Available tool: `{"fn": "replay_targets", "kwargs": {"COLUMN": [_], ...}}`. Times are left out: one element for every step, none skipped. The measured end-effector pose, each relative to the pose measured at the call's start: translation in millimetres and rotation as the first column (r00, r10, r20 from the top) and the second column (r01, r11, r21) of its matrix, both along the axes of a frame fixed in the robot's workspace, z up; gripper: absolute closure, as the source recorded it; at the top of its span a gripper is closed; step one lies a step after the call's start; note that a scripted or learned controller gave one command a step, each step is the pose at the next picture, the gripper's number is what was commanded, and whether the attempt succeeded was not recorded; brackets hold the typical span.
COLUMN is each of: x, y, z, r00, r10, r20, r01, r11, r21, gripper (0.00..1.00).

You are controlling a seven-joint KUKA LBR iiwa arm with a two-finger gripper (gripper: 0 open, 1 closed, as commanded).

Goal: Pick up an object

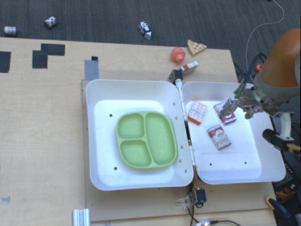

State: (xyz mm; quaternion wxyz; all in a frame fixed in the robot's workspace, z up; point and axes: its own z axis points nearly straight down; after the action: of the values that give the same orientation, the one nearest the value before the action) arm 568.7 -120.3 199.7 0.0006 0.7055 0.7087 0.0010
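Three small packs lie in the right bin (244,171). A white and red patterned one (197,112) sits near the bin's left wall. A dark red one (219,137) rests near the middle. A third dark red pack (226,113) lies at the upper right, directly under my gripper (234,106). The gripper hangs low over that pack, and its body hides part of it. The grey arm with its orange band (284,55) comes in from the right.
In the left bin (101,126) lies a green divided plate (146,139). Beyond the bins, on the bench's far edge, are a red ball (178,54), a toy pizza slice (196,46) and a small red and white tube (190,67).
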Motion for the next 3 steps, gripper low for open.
{"fn": "replay_targets", "kwargs": {"x": [-32, -30, -51], "y": [-7, -6, 102], "z": [-100, -88, -15], "r00": [1.000, 1.000, 1.000], "r10": [-0.003, -0.001, 0.001], "r20": [-0.002, 0.005, 0.001], "r01": [0.003, 0.001, -0.001], "r11": [1.000, 1.000, 1.000], "r21": [0.000, 0.000, 0.001], "gripper": [0.00, 1.00, 1.00]}}
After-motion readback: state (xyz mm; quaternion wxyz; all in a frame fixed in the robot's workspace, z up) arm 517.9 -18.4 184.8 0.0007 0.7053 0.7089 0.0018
